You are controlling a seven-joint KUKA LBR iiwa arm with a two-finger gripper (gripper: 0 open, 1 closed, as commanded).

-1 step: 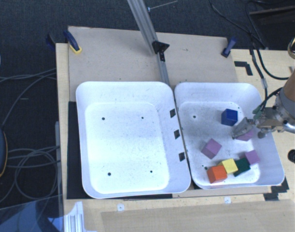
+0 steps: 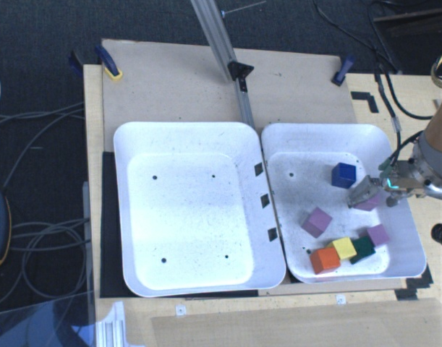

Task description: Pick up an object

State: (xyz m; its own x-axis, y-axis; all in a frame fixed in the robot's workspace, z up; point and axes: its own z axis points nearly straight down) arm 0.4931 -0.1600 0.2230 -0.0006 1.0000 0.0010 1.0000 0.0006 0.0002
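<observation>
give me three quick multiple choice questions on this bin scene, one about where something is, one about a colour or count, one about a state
1. Where do the blocks lie?
A. all in the right bin
B. all in the left bin
C. split between both bins

2. What colour is the block between the orange block and the green block?
A. blue
B. yellow
C. white

3. How do the orange, yellow and green blocks sit?
A. stacked in a tower
B. spread to separate corners
C. bunched in a row at the near edge

Answers:
1 A: every block lies on the floor of the right bin, none in the left bin.
2 B: the yellow block sits between the orange block and the green block.
3 C: the three sit side by side near the bin's front rim, while the gripper is further back, near the blue block.
</observation>
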